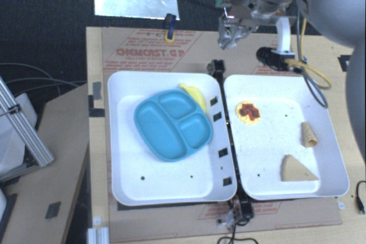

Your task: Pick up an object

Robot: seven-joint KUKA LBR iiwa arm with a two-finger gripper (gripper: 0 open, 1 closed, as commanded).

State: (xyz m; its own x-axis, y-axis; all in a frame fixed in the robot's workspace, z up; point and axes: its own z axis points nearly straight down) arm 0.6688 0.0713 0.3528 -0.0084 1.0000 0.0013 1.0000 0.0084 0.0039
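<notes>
My gripper [230, 37] hangs high above the bench, past the far edge of the two bins, near where they meet. Nothing shows between its fingers. In the right bin [331, 180] lie a small round pizza toy [249, 112] at the far left, a tan cone-shaped piece [309, 134] at the right, and a tan wedge [296, 169] at the front right. The left bin [126, 186] holds a blue divided plate [172, 124] with a yellow banana [194, 95] tucked behind its far edge.
A black clamp strip [224, 134] runs along the seam between the bins. A cardboard sheet [148, 51] lies under both. Cables and a black fitting [271, 58] sit behind the right bin. An aluminium frame [20, 128] stands at the left.
</notes>
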